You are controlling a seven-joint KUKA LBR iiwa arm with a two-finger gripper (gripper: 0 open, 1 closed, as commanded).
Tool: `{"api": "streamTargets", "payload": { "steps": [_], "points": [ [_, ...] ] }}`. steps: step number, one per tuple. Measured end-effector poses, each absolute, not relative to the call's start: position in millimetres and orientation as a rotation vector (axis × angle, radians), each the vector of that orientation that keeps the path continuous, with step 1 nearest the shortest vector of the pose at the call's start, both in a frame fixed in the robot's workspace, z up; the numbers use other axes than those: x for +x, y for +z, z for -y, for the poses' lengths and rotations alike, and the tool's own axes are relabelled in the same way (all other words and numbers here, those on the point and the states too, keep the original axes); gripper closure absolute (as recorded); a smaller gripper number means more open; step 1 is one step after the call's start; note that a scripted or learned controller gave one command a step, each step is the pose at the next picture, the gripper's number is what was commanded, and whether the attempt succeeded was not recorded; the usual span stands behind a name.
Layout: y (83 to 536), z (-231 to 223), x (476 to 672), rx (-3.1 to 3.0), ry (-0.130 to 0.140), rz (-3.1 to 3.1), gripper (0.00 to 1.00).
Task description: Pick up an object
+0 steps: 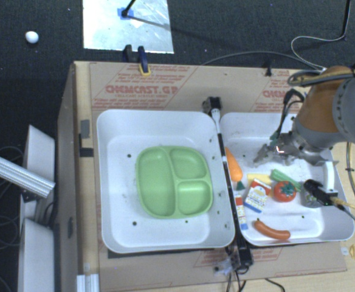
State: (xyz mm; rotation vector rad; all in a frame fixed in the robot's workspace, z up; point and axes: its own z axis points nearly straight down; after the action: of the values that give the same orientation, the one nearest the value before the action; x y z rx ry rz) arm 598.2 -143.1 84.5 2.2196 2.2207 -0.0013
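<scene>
Bench [165, 87] cardboard printed "CHEMCAST"; fingers [268, 154] over right bin [341, 224].

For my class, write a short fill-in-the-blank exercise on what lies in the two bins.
1. The green divided tray lies in the ____ bin.
2. The toy tomato is coloured ____.
3. The carrot lies against the right bin's ____ wall.
4. The sausage lies nearest the right bin's ____ edge.

Missing words: left; red; left; front
</scene>
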Motion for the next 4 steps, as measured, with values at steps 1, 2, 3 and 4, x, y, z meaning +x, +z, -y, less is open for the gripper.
{"api": "streamTargets", "payload": {
  "steps": [1, 2, 3, 4],
  "points": [
    [85, 158, 669.5, 2.214, 0.003, -2.224, 0.00],
    [85, 199, 609.9, 2.218, 0.000, -2.221, 0.00],
    [85, 146, 669.7, 2.214, 0.005, -2.225, 0.00],
    [85, 158, 611.4, 2.219, 0.001, -2.222, 0.00]
  ]
}}
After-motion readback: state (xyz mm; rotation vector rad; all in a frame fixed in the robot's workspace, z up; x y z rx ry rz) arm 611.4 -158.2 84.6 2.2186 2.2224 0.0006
